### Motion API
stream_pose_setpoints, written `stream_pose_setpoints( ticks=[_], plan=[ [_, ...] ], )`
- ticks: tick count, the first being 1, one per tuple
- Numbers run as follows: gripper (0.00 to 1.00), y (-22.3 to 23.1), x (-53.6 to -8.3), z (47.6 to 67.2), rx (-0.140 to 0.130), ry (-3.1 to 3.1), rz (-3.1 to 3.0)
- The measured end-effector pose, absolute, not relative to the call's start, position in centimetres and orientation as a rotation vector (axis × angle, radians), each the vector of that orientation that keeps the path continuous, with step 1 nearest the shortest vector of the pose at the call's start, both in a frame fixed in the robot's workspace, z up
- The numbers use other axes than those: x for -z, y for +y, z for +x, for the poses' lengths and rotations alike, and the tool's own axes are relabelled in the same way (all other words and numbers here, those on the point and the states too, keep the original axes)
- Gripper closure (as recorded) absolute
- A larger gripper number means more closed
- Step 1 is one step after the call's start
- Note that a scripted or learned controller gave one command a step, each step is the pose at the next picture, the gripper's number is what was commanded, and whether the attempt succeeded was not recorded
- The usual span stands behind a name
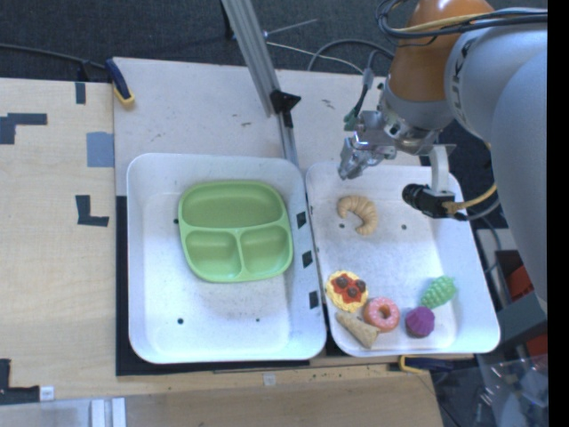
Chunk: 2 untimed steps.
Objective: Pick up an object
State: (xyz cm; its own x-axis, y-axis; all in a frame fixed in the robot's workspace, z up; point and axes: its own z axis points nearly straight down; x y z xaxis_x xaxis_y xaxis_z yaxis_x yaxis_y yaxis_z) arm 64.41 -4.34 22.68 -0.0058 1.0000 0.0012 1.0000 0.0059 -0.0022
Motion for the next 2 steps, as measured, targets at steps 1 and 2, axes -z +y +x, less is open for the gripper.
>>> stream_pose_setpoints(
  ticks=[1,2],
  plan=[
    [1.00,1.9,-22.4,65.4,0.000,-2.229,-2.212],
    [1.00,7.2,-23.5,66.0,0.002,-2.228,-2.212]
  ],
)
